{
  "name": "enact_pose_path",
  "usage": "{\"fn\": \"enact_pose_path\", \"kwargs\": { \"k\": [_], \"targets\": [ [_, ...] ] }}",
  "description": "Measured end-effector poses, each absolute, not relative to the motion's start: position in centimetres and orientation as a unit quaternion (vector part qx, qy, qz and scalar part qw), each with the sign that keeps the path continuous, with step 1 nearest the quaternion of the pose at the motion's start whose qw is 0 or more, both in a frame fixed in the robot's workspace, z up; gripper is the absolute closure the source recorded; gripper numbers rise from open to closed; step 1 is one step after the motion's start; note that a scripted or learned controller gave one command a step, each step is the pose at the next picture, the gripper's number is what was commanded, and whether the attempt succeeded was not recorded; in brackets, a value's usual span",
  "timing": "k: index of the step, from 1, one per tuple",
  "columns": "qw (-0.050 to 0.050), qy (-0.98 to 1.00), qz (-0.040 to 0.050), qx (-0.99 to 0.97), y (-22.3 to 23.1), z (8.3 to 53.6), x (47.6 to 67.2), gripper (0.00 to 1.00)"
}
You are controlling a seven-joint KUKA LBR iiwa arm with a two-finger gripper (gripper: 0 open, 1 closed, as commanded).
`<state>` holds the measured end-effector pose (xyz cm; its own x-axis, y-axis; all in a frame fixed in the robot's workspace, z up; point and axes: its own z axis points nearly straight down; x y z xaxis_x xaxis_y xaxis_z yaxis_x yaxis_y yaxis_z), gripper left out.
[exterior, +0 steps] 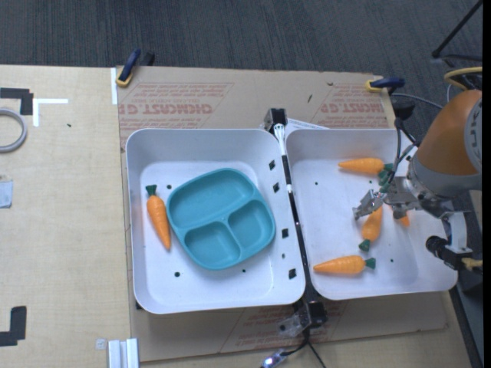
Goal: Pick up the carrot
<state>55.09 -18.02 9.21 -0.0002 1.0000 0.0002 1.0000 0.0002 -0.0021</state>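
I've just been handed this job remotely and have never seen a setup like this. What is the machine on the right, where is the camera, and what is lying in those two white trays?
The camera sits above the bench and looks down at a slant. The grey and orange shape at the right is a robot arm; its gripper, a two-finger claw, hangs over the right bin.

That bin holds three toy carrots: one near the back, one near the front, and a middle carrot directly under the gripper. I cannot tell whether the claw has gripped it.

The left bin holds a teal divided plate with three compartments, and a fourth carrot lying beside the plate on its left, not on it.

Both bins rest on a cardboard sheet clamped to the bench.
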Motion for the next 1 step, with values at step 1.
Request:
{"fn": "enact_pose_path", "kwargs": {
  "k": [1],
  "targets": [
    [0.000,-0.707,0.0005,-0.707,-18.05,10.24,55.14,1.00]
  ]
}}
